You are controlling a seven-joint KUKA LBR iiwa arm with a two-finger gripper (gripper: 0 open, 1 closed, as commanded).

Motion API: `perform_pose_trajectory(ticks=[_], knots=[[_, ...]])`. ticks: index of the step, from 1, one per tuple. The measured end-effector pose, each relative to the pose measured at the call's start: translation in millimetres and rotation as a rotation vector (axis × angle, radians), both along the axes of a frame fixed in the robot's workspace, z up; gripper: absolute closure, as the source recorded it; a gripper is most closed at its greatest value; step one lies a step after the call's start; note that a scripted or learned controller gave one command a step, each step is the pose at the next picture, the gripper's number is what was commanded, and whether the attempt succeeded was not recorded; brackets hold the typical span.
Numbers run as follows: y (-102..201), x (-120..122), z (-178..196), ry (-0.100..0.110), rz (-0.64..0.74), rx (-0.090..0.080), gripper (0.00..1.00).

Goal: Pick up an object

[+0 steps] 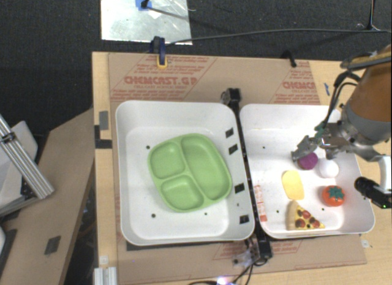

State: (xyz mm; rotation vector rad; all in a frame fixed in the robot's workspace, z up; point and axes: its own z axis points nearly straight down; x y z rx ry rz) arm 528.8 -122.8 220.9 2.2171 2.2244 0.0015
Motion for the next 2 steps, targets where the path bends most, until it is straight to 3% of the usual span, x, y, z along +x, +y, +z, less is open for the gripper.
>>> perform_pose_trajectory(ticks=[2], knots=[[2.7, 5.5, -101.1, 0.004, -0.002, 0.001, 0.0]])
